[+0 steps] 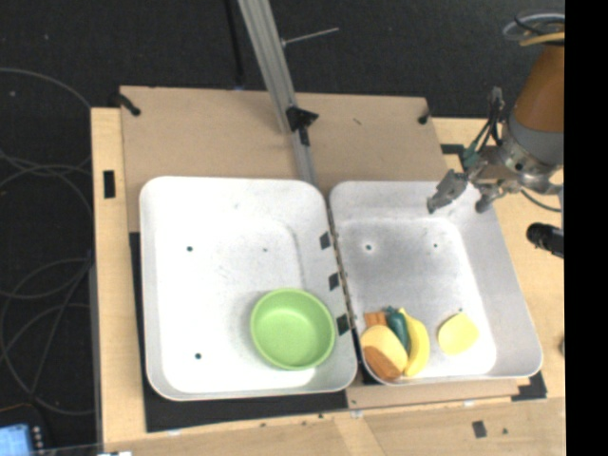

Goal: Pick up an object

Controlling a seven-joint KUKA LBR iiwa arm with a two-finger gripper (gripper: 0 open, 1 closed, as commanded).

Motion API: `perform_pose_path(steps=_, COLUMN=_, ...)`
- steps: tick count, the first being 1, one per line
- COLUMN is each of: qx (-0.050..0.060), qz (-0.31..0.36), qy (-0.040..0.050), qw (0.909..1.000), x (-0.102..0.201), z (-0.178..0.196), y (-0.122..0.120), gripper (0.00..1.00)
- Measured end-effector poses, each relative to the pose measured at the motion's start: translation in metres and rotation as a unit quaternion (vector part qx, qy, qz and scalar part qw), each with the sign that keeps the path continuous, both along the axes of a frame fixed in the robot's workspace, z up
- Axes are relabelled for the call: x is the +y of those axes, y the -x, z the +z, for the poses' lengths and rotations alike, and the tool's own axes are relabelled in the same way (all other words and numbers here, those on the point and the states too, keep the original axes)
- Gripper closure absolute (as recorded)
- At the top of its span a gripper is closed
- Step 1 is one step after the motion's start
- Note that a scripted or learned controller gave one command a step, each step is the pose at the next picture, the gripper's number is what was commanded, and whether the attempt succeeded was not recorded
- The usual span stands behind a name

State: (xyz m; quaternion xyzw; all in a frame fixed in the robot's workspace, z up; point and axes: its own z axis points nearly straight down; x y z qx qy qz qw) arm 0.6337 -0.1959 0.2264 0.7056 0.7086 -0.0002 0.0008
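Up at the far right corner of the right bin [494, 283], the gripper [463, 196] has its two fingers spread apart with nothing between them. Well apart from it, a yellow lemon [457, 333], a banana [415, 346] and an orange-brown thing [384, 354] lie at the bin's near edge. A green bowl [293, 328] sits in the left bin [190, 226].

The gripper [464, 196] hangs with its fingers spread above the right bin [494, 283], at that bin's one o'clock corner. A banana [415, 342], an orange piece [384, 354] and a yellow piece [457, 333] lie near six o'clock. A green bowl [293, 328] sits at five o'clock in the left bin [190, 283].
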Motion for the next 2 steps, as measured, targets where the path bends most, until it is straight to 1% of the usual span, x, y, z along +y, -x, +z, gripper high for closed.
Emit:
perform_pose_path(steps=1, qx=0.000, qz=0.000, qy=0.0006, qw=1.0000, x=0.000, z=0.000, y=0.000, gripper=0.00)
perform_pose_path(steps=2, qx=0.003, qz=-0.002, qy=0.0006, qw=1.0000, x=0.000, z=-0.055, y=0.011, gripper=0.00)
